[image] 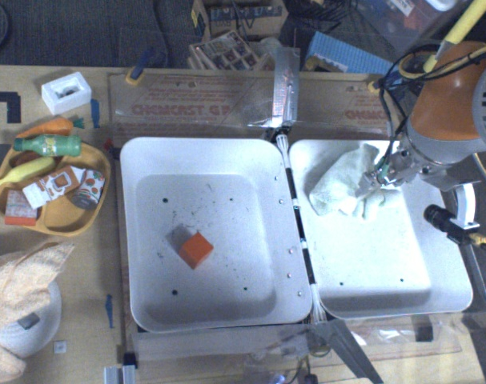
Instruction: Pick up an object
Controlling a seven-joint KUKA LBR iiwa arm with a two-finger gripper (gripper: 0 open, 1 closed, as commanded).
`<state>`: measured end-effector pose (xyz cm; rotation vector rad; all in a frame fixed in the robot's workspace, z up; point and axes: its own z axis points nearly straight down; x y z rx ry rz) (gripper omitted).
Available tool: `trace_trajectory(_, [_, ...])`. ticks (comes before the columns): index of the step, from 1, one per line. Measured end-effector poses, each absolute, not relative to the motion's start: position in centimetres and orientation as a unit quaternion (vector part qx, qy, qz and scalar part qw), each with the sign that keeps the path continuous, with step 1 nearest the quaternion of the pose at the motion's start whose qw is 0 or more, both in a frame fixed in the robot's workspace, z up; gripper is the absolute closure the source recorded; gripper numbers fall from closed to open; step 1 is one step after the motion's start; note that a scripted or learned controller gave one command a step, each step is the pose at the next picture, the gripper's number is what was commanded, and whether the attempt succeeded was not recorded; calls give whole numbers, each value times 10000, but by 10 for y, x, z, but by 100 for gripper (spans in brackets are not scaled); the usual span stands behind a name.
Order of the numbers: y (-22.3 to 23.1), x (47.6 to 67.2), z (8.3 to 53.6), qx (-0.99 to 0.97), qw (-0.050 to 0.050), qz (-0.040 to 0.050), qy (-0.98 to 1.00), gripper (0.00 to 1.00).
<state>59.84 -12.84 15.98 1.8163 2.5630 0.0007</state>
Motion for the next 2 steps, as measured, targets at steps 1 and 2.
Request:
trace_trajectory(1, [-129, 599, 160, 5786, 9, 5, 8156, 0])
trace_trajectory(2, [-138, 667, 144, 6752, 24, 7, 7377, 0])
